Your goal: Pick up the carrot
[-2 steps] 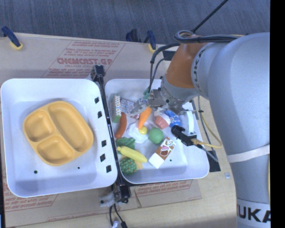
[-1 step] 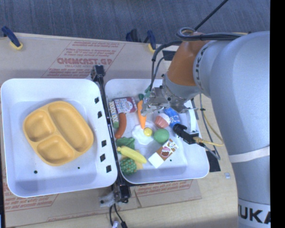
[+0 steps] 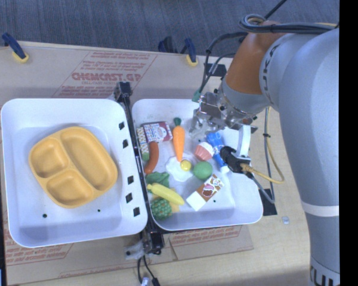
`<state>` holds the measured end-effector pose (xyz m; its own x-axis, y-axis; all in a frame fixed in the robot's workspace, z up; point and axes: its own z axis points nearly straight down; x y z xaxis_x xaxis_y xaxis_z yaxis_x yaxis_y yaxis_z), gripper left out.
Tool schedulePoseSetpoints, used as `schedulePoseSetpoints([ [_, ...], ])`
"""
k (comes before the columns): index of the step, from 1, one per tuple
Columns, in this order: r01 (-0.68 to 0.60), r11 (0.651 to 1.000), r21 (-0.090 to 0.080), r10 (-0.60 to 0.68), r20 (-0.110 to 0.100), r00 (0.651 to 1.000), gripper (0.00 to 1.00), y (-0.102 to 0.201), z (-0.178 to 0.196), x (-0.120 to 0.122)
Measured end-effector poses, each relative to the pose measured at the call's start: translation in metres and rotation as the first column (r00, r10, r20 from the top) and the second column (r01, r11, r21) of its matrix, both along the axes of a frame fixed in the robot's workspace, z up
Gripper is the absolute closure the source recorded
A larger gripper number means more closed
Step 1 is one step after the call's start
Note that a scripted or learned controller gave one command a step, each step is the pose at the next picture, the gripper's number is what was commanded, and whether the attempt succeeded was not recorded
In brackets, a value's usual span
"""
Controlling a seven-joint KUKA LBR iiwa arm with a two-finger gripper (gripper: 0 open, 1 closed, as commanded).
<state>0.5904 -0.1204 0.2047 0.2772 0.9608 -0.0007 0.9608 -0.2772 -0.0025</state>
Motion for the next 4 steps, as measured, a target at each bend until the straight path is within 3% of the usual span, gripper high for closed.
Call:
schedulePoseSetpoints([
  [1,-0.120,0.993,0.002,0.120,-0.003,0.993,1.00,0.033,-0.014,-0.086],
  [2,-0.205,0.979,0.001,0.205,0.001,0.979,1.00,0.045,0.049,-0.086],
  [3,-0.207,0.978,0.002,0.207,-0.002,0.978,1.00,0.035,0.059,-0.111],
  [4,-0.437,0.900,-0.001,0.437,0.002,0.900,1.00,0.040,0.085,-0.113],
])
